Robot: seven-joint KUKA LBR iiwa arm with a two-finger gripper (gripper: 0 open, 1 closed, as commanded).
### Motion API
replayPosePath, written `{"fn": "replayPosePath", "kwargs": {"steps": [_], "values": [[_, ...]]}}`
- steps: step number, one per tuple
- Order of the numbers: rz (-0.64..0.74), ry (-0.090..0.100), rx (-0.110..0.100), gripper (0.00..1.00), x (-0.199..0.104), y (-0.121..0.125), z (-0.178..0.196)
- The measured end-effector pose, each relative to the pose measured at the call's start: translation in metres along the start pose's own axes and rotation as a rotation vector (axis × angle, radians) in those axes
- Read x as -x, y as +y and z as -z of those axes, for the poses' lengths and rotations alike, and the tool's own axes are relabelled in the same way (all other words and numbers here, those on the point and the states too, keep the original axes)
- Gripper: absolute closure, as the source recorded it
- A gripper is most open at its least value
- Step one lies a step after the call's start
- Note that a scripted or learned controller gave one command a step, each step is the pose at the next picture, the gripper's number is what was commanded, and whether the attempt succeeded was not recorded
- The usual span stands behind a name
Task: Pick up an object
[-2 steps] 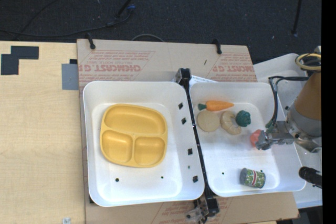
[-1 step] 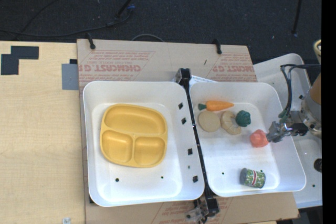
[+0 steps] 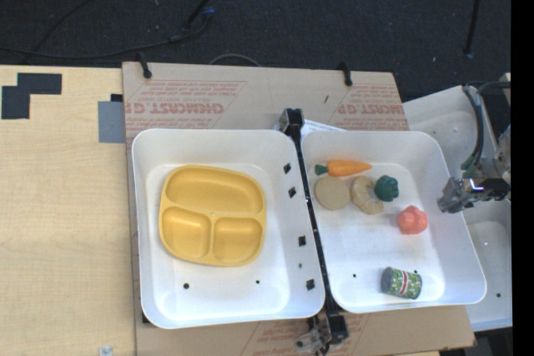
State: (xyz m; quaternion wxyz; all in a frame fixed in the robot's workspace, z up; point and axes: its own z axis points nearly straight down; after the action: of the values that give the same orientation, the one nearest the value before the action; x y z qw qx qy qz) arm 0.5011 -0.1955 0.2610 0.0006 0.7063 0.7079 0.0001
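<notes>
The right white bin [image 3: 434,279] holds several small items: an orange carrot [image 3: 347,167], a round beige disc [image 3: 332,193], a pale lumpy piece [image 3: 365,196], a dark green ball-like item [image 3: 386,188], a red-pink round item [image 3: 411,220] and a small can with a green and white label [image 3: 402,283] lying on its side. My gripper [image 3: 457,198] is at the bin's right rim, just right of the red-pink item and apart from it. Nothing shows between its fingers.
The left white bin [image 3: 154,171] holds a yellow divided plate [image 3: 213,213]. A black divider [image 3: 304,221] runs between the bins. Cardboard lies under both, with a wooden bench top to the left and cables on the dark floor behind.
</notes>
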Motion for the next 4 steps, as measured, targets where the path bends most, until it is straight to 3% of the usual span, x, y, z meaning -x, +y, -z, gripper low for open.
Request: {"fn": "replayPosePath", "kwargs": {"steps": [4], "values": [[0.003,0.002,-0.007,1.0,-0.218,0.035,-0.022]]}}
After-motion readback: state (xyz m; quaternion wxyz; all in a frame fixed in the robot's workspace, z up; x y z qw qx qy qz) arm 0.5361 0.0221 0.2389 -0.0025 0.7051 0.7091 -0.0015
